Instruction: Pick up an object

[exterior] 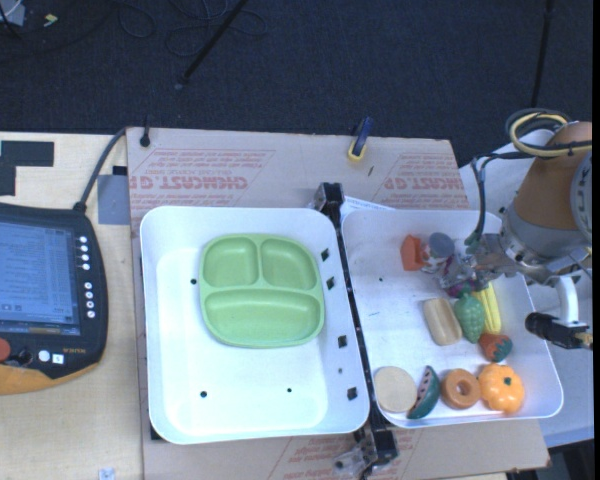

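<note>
The right bin (380, 268) holds several toy foods. A red-orange piece (412, 252) lies toward its back and a tan bread loaf (441, 320) in the middle. Beside the loaf are a green vegetable (471, 316) and a yellow corn cob (492, 308), with a small red fruit (495, 346) below them. Along the front edge lie a round bun (393, 388), a watermelon slice (425, 392), a donut (461, 388) and an orange pumpkin (501, 386). My gripper (458, 276) hangs low over the bin, just above the green vegetable and right of the red-orange piece.
The left bin (180, 388) carries a light green divided plate (261, 290). A black divider with clips (342, 308) runs between the bins. A teach pendant (35, 283) lies on the bench at far left. The arm (550, 203) and its cables stand over the right bin's right edge.
</note>
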`<move>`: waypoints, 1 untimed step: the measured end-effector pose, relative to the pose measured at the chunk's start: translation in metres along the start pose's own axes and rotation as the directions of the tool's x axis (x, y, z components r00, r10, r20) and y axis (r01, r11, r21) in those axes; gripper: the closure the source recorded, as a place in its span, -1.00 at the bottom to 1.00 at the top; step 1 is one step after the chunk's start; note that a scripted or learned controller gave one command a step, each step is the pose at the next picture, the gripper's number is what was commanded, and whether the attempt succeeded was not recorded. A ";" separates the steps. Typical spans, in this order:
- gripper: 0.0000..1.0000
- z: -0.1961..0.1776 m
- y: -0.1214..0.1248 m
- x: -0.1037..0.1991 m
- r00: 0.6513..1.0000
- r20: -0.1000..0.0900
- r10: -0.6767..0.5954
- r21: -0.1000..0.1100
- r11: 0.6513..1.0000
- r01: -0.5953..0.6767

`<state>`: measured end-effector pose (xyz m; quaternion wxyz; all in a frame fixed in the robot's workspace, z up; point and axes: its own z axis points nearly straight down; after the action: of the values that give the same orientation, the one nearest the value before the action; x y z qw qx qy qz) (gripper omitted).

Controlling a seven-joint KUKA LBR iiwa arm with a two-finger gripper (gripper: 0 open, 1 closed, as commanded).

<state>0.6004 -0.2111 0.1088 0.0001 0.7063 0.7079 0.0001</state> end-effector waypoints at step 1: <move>1.00 -0.060 0.000 0.000 1.000 0.000 0.001 0.001 1.000 -0.001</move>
<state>0.6003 -0.2109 0.1692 -0.0004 0.7067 0.7075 -0.0003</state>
